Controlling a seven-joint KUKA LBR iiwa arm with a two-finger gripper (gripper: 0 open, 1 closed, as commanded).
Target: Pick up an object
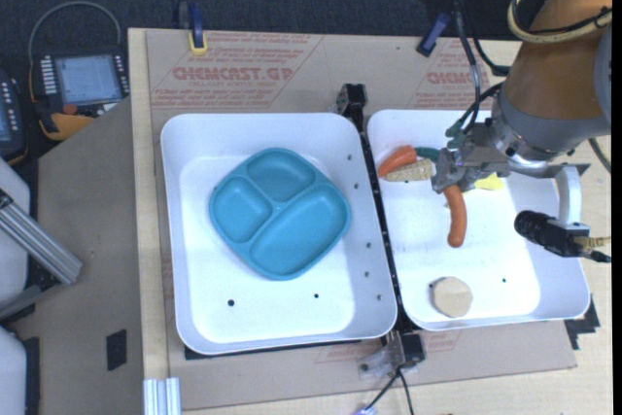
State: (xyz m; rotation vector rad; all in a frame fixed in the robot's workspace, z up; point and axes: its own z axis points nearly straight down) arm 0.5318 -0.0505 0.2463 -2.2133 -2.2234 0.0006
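Nearest the camera in the right bin (pixel 554 301), a round tan piece (pixel 450 296) lay alone, well short of the hot dog (pixel 456 217). The hot dog was the likely pick: it lay along the bin floor with its far end tucked right under the gripper (pixel 453 172). Whether the jaws stood released or clenched could not be told; the wrist hid them. Just beyond the hot dog's far end sat an orange carrot-like piece (pixel 397 158), with something yellow (pixel 489 182) to its right. That crowding was the risk: the jaws could catch a neighbour, or pinch only the tip so the hot dog swung and dropped. Left of it, the blue divided plate (pixel 280 212) sat in the left bin (pixel 185 209), well apart.
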